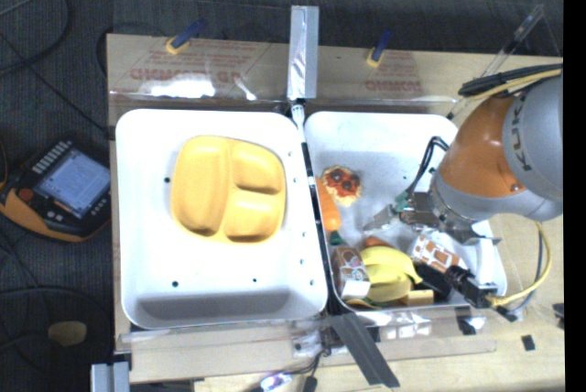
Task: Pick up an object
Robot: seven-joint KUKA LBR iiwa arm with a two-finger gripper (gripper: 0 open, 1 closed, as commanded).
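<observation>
Clutter fills the right bin [366, 138]: yellow banana [386, 266], orange carrot [330, 214], round cookie-like toy [341, 182]. Gripper [417, 218] hangs above the banana; whether it grips anything, I cannot tell. Yellow divided tray [229, 189] sits in left bin [146, 289]

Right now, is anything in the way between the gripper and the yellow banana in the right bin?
Nothing visible stands between them. The gripper hangs just above and right of the yellow banana, whose top lies uncovered among the other items.

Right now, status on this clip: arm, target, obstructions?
Gripper low in right bin, grasp unconfirmed. Banana beside it, crowded by other items. Yellow tray in left bin.
</observation>
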